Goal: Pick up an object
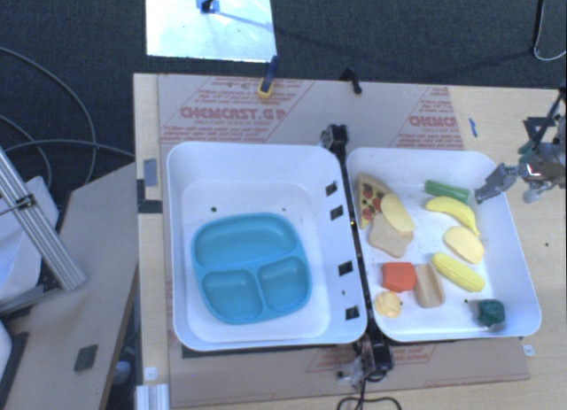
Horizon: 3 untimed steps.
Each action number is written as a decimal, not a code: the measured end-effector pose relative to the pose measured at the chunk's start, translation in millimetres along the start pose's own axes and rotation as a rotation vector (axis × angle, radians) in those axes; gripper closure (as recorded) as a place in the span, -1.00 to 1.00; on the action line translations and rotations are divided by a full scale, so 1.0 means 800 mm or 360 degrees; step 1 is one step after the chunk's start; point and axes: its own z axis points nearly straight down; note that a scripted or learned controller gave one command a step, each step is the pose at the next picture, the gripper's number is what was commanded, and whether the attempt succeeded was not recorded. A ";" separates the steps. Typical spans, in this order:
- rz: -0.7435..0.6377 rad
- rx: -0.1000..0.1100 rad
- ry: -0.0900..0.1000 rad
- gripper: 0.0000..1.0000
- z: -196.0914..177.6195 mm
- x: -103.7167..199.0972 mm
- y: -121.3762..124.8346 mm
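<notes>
The right white bin (523, 262) holds several toy foods. Among them are a pizza slice (370, 196), a bread slice (388, 237), a red block (399, 276), a banana (452, 212), a corn cob (457, 271), a green pod (446, 190) and a dark green broccoli piece (489, 313). My gripper (514, 182) hangs at the far right corner of this bin, above its rim and just right of the green pod and banana. It is small and partly cut off by the picture's edge. Nothing is visibly held.
The left white bin (182, 178) holds a blue divided plate (251, 266). A black divider strip (347, 222) runs between the bins. A tan bun (429, 286) and a small yellow round piece (387, 304) lie near the right bin's front wall.
</notes>
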 end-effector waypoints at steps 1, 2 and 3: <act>0.0003 0.0019 0.0006 -1.00 0.186 -0.002 0.016; 0.0004 0.0004 0.0002 -1.00 0.230 -0.003 0.015; 0.0004 -0.0005 -0.0001 1.00 0.214 -0.004 0.017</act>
